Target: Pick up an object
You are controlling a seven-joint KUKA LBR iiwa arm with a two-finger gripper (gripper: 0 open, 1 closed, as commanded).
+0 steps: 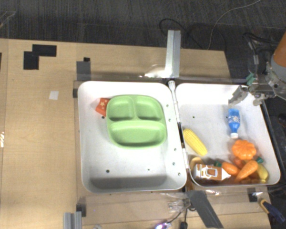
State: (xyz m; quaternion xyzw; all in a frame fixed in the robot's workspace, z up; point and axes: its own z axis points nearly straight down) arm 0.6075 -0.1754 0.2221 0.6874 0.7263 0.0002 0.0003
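1. The arm [285,56] reaches in from the right and hangs over the far right corner of the right bin [205,104], likely poised to go down on something.
2. The left bin [93,156], well to the left of the fingers, carries a green divided tray [135,120] with a red packet [102,107] tucked at its far left edge.
3. The gripper [247,95] has two fingers spread wide apart with nothing between them.
4. Toward the camera from the fingers lie the likely picks: a blue bottle [233,121] nearest, then an orange pumpkin [243,149], carrots [242,170], a brown carton [209,172] and, to their left, a corn cob [194,142], heaped against the near wall.
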